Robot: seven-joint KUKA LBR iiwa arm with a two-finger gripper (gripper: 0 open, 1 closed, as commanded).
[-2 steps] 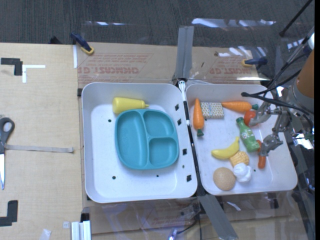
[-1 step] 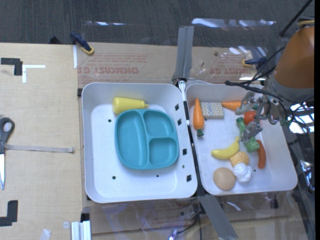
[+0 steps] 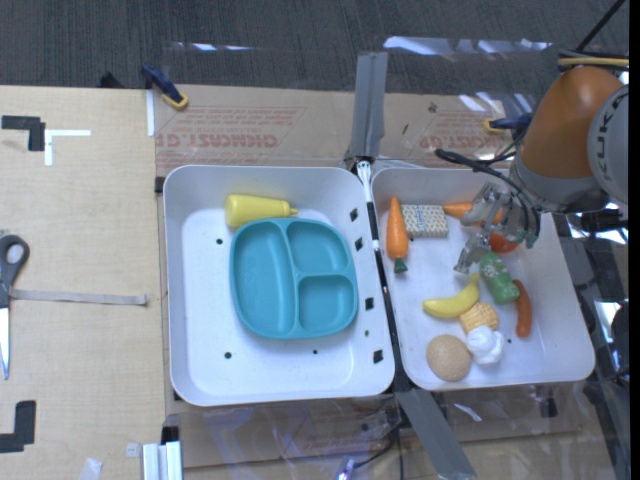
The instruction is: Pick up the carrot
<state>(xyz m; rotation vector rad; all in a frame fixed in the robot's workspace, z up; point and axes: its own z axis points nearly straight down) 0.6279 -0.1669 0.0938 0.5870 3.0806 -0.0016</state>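
The carrot (image 3: 396,228) lies in the right bin (image 3: 560,353) along its left wall, orange with a green stem end pointing toward the front. My gripper (image 3: 478,240) hangs over the bin's upper right part, about a hand's width to the right of the carrot and apart from it. It sits above a green vegetable (image 3: 499,280) and a small red item (image 3: 503,244). Nothing shows as held in it.
Beside the carrot lies a speckled sponge (image 3: 425,220) and a small orange piece (image 3: 457,209). A banana (image 3: 451,302), corn (image 3: 479,317), a white garlic (image 3: 486,344), a tan potato (image 3: 448,357) and a red chili (image 3: 522,314) crowd the front. The left bin holds a teal divided plate (image 3: 295,276) and a yellow item (image 3: 257,209).
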